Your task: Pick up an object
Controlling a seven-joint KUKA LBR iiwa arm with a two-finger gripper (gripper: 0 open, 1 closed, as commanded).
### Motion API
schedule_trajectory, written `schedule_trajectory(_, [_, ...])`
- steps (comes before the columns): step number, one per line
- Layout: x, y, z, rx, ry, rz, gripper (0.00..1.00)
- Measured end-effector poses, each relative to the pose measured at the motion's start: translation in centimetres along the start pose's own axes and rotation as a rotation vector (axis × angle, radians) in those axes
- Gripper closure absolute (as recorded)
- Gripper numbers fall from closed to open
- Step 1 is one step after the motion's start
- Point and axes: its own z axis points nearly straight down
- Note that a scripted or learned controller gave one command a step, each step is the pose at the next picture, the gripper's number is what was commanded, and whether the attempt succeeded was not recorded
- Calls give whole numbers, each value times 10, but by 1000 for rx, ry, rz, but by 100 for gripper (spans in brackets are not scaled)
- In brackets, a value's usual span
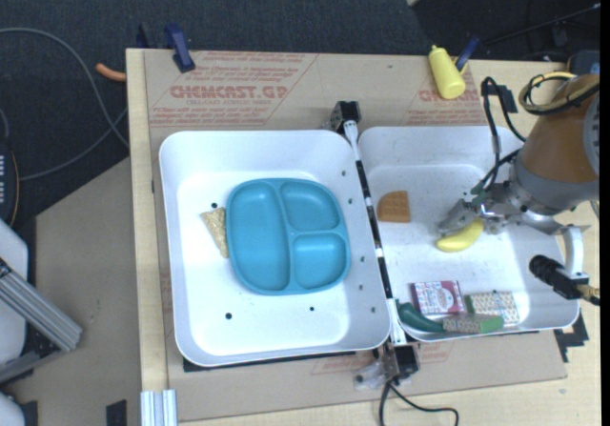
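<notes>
In the right bin (429,152), my gripper (473,218) hangs low at the centre, right over the upper end of a small yellow banana (458,240). The banana lies on the bin floor and touches, or nearly touches, the gripper tip. A brown square biscuit (393,207) lies to the left of it near the divider. Along the front wall lie a red-and-white packet (437,297), a green-and-beige packet (482,311) and a dark green item (414,319). The grey arm with its orange band (562,152) reaches in from the right.
The left bin (191,162) holds a blue divided plate (286,233), with a tan cracker (215,226) tucked under its left rim. A yellow bottle (445,72) lies on the bench behind the right bin. Black cables (493,119) hang beside the arm.
</notes>
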Motion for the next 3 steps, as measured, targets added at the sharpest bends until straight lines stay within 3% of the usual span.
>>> schedule_trajectory(1, [0, 1, -10, -2, 0, 0, 100])
schedule_trajectory(2, [43, 24, -131, -6, -2, -3, 100])
schedule_trajectory(3, [116, 48, -113, -3, 0, -2, 100])
